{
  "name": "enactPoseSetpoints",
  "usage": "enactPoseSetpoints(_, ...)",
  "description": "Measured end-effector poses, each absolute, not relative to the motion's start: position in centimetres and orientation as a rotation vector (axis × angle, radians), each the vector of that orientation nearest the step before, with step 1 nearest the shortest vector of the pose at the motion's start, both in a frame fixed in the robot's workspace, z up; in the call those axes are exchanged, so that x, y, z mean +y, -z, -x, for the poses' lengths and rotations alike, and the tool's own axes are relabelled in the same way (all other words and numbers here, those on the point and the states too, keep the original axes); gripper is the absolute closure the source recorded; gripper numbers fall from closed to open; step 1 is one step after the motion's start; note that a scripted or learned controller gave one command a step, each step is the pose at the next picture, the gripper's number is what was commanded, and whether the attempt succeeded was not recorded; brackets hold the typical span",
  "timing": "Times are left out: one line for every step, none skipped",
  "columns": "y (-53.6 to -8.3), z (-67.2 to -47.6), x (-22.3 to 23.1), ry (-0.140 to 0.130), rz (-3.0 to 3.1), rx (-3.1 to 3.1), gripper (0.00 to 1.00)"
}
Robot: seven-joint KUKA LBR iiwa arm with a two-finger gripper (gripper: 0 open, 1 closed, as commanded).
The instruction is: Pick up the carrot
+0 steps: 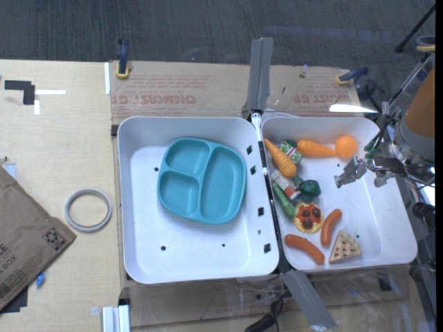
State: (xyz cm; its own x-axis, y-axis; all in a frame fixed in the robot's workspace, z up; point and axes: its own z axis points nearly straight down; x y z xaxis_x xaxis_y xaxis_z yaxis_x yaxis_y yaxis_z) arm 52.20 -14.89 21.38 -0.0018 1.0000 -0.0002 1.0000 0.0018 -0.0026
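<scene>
Carrot in the crowded right bin, gripper off to its right and holding nothing.

The carrot (316, 148) lies flat at the top of the right bin (387, 220), its thick end touching or nearly touching an orange (345, 145) on the right and its thin end near a second, slanted carrot (279, 158) and a green packet (291, 149) by the left wall. The gripper (365, 171) hangs right of centre in that bin, lower right of the carrot, fingers spread with nothing between them. The likeliest slip, I judge, is a closing finger nudging the orange, which would roll and knock the carrot askew. The program could also settle on the slanted carrot instead. A smooth tapered body may squirt out of a grip taken near the tip. The sausages (331, 227), pizza slice (344, 247) and broccoli (308, 187) lie lower and well apart. The left bin (138, 241) bears a blue tray (203, 180).
</scene>
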Motion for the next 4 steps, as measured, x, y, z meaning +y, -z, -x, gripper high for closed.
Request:
enactPoseSetpoints(-16.3,-59.0,-21.9,-0.002,2.073,-2.362,0.00)
enactPoseSetpoints(-9.1,-65.5,-21.4,0.007,1.991,-2.417,0.00)
enactPoseSetpoints(-10.3,-65.6,-22.1,0.002,2.004,-2.426,1.00)
enactPoseSetpoints(-20.8,-65.9,-17.3,-0.001,2.151,-2.292,1.00)
